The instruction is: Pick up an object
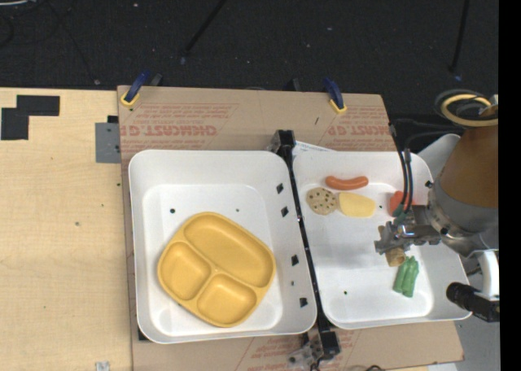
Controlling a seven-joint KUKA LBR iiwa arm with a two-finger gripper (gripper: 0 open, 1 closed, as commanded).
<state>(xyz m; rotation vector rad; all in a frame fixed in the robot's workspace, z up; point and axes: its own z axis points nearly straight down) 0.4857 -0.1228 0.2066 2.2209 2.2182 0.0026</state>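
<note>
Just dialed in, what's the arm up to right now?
The grey arm's gripper is down in the right white bin, near its right side, among small toy foods: a red sausage, a brown cookie, a pale yellow piece and a green piece. A yellow three-compartment plate lies in the left white bin.

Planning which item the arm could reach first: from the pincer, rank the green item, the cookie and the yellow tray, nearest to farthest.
1. Green item: right bin, just below the pincer.
2. Cookie: right bin, up and to the left, beside the yellow piece.
3. Yellow tray: left bin, across the divider, clearly farthest.
</note>
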